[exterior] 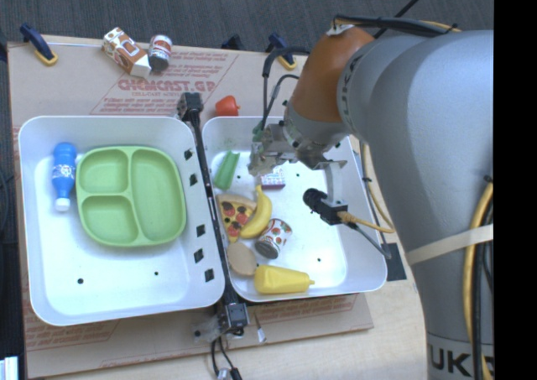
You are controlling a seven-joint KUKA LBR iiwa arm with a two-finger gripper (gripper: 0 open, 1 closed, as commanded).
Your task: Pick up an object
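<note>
Arm (403,118): grey, orange band, reaching in from the right over the right bin.
Left bin (50,286): holds a green divided plate (130,194) and, at its left wall, a blue-and-white bottle (64,173).
Right bin (352,261): holds a green block (226,169) near the divider, pizza slice (235,215), banana (260,215), small can (273,238), tan round piece (242,258), yellow wedge (281,280), a small pink-and-white box (273,178).
Gripper (267,160): low in the right bin's upper part, just above the small box; whether its tips are spread or closed, cannot tell.
</note>
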